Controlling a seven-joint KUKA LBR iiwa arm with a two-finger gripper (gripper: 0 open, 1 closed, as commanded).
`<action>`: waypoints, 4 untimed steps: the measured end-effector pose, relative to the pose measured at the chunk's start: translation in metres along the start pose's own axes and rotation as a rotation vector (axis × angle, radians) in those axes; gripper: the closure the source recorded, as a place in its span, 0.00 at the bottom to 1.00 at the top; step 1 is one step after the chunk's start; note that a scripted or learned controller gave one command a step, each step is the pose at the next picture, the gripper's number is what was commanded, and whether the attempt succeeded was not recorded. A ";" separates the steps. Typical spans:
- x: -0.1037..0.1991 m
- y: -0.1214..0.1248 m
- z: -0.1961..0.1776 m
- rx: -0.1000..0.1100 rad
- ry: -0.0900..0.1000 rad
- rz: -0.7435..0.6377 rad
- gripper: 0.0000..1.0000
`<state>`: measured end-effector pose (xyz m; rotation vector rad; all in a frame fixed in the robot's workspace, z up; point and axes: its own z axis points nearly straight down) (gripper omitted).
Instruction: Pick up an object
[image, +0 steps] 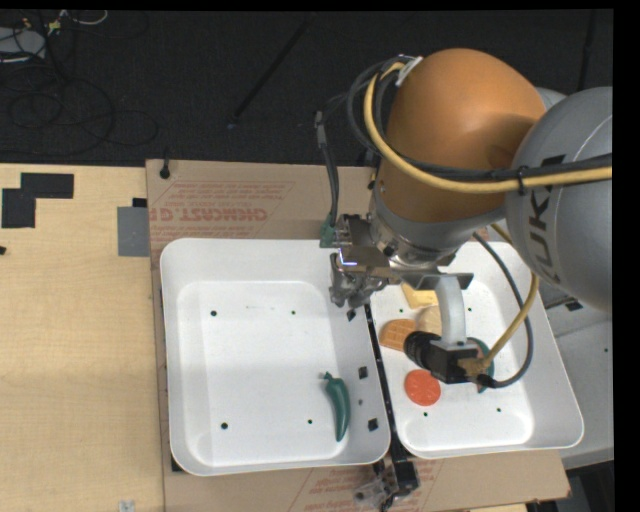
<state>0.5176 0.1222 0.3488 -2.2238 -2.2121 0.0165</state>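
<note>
A dark green, curved pepper-like object (337, 403) lies in the left bin (190, 350), near its right wall and front edge. In the right bin (520, 420) sit a red disc (422, 388), a tan rounded piece (397, 335) and a pale yellow piece (420, 297), all partly under the arm. My gripper (346, 290) hangs low over the divider between the two bins, at the upper left of the right bin. It is well above the green object and left of the tan piece. I see nothing held in it.
The big orange and grey wrist (460, 140) covers the back of the right bin. A yellow cable (520, 320) loops down over that bin. A small teal thing (484, 350) peeks out beside the red disc. Cardboard (230, 200) lies under both bins.
</note>
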 end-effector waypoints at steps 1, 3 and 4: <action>0.007 0.008 0.057 0.000 0.001 -0.005 1.00; -0.011 -0.044 -0.021 -0.009 0.003 -0.002 1.00; 0.011 -0.033 -0.123 -0.019 0.007 -0.008 1.00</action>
